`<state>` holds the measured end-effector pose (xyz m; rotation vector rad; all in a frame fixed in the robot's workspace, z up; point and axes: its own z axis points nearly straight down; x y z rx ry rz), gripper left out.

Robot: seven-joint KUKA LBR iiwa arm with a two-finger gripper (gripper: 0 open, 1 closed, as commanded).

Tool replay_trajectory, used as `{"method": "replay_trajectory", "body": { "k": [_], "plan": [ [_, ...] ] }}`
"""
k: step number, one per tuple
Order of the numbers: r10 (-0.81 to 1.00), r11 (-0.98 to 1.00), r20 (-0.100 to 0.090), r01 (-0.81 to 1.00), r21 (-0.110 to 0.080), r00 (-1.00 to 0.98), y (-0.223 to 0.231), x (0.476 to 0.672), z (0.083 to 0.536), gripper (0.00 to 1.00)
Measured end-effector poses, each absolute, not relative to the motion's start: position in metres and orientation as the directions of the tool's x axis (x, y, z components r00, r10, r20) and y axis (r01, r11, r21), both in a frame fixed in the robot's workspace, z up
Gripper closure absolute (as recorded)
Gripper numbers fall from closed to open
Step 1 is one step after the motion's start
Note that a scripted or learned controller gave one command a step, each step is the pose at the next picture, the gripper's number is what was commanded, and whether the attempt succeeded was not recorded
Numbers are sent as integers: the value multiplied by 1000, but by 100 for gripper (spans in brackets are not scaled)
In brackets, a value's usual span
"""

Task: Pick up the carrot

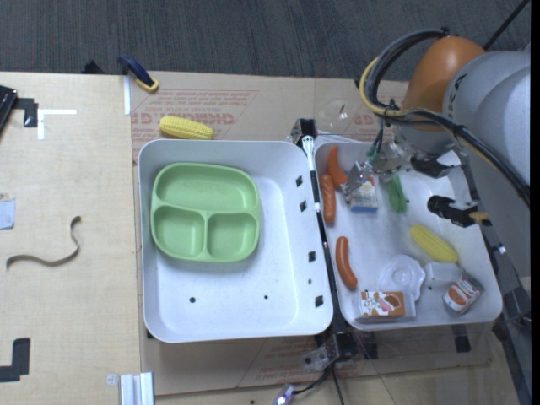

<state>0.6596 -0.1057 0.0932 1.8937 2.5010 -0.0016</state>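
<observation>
**Arm positioned over the right bin, gripper above the far-left items**

The grey arm (494,99) enters from the right, with its orange band (443,70) above the wrist. The gripper (364,178) hangs over the far part of the right bin (405,319). Its metal tip sits just above a small blue-and-white carton (364,199). Whether the fingers are apart or together cannot be determined from this view, and nothing is seen between them.

Contents of the right bin:
- The carrot (335,165) lies at the far-left corner, just left of the gripper, pointing along the bin's left wall.
- A second orange piece (327,201) lies just nearer than the carrot, against the same wall.
- A sausage (345,262) lies nearer still, towards the middle of the left side.
- A green pepper (395,191) lies just right of the carton.
- A corn cob (434,244) lies in the right half.
- A clear plastic cup (400,274) lies near the middle, nearer than the corn cob.
- A juice box (386,305) rests at the near edge.
- A small can (461,294) rests at the near-right corner.

The left bin (228,310) holds a green divided plate (205,212) in its far-left part. A second corn cob (186,127) lies on the cardboard behind the left bin.
</observation>
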Motion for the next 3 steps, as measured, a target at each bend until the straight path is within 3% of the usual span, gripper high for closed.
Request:
{"method": "replay_trajectory", "body": {
  "k": [1,2,3],
  "plan": [
    [963,271,-4,963,2,-271,-106,660,93,0],
    [997,73,-2,997,-2,-73,-116,559,91,0],
    [996,88,-1,996,-2,-88,-40,493,191,0]
  ]
}}
